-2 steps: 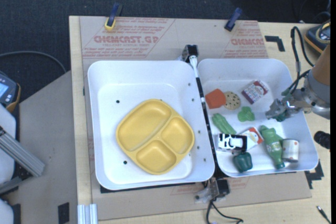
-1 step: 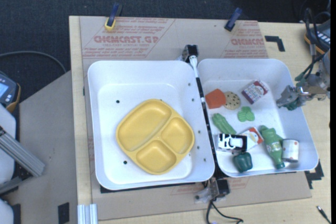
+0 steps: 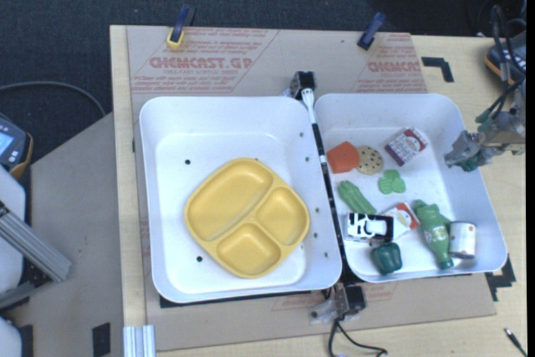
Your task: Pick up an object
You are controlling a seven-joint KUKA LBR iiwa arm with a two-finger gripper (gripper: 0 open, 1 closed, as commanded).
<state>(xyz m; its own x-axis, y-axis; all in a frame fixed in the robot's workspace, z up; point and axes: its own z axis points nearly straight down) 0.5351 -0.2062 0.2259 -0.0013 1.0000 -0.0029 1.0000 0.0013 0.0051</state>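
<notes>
Two shallow white bins sit side by side on a tan bench board. The left bin (image 3: 159, 138) holds a yellow three-compartment tray (image 3: 247, 217), lying flat at a slant in the lower middle of the bin.

The right bin (image 3: 443, 113) holds the loose objects. Toward its upper left lies an orange block (image 3: 343, 156), with a brown cookie (image 3: 371, 160) just beside it on the right. A dark red packet (image 3: 406, 146) lies upper centre. A small light-green piece (image 3: 391, 181) sits near the middle, and a longer green vegetable (image 3: 357, 198) lies below the orange block. Along the lower part are a black-and-white item (image 3: 369, 226), a dark green pepper (image 3: 387, 257) below it, a small orange-and-white piece (image 3: 405, 217), a green bottle (image 3: 435, 234) lying on its side, and a white cup (image 3: 462, 239) touching the bottle's right side at the lower right corner.

The gripper (image 3: 466, 153) appears at the right edge of the frame, over the right rim of the right bin, upper right of the objects. It is small and partly blurred; how far it is open cannot be told. Nothing is seen between its tips, and it stands apart from every object, the dark red packet being nearest.
</notes>
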